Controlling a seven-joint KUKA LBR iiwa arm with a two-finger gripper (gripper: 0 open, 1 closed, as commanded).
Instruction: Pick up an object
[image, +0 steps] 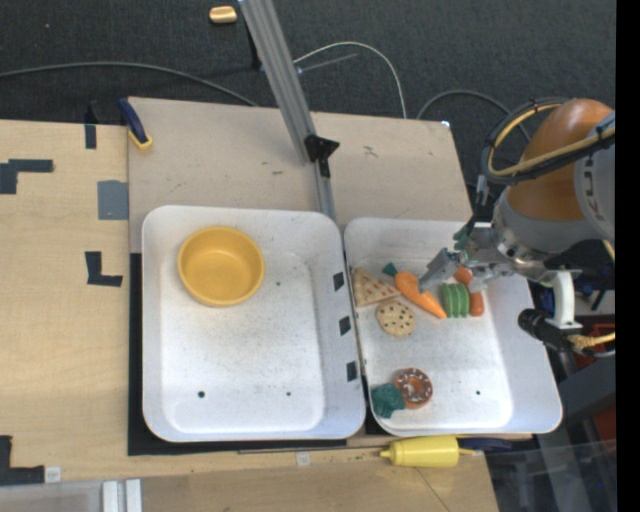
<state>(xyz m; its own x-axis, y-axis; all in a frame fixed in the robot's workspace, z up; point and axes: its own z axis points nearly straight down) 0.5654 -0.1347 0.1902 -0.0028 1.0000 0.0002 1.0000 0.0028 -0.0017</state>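
I see the gripper (447, 268) low over the right bin (520, 400), but I cannot tell how it is set. Its tip is right at the carrot (420, 296), whose long axis runs from 10 to 4 o'clock, leafy end at 10. Just beside the carrot at 3 o'clock is a green piece (457, 300). The arm (555, 180) comes in from 2 o'clock. A cracker (372, 288) and cookie (396, 319) lie at 8 o'clock; the donut (412, 387) is near the front edge. I have open floor at 5 o'clock.
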